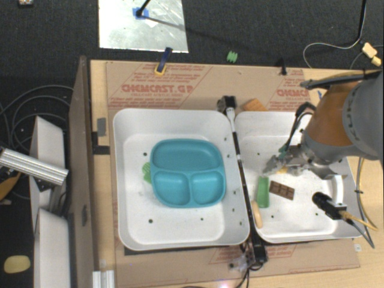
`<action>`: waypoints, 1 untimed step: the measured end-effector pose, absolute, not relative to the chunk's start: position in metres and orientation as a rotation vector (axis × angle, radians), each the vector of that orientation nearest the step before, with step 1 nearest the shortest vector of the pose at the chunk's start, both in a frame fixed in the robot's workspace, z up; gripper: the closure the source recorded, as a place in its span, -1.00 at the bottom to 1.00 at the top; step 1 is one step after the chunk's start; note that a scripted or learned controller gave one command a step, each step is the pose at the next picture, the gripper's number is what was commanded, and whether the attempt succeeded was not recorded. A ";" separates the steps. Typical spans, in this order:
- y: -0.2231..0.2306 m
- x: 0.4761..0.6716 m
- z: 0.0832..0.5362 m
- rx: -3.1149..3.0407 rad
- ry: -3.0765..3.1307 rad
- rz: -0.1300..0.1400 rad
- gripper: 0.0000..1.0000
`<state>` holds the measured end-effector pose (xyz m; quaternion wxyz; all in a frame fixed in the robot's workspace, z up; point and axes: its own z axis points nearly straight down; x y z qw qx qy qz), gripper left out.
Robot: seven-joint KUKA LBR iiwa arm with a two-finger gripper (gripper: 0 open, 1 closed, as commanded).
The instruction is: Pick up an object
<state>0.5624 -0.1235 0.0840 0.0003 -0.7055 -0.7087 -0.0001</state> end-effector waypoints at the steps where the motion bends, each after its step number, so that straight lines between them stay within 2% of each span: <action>1: -0.162 0.582 0.085 -2.225 -2.225 -0.002 -1.00</action>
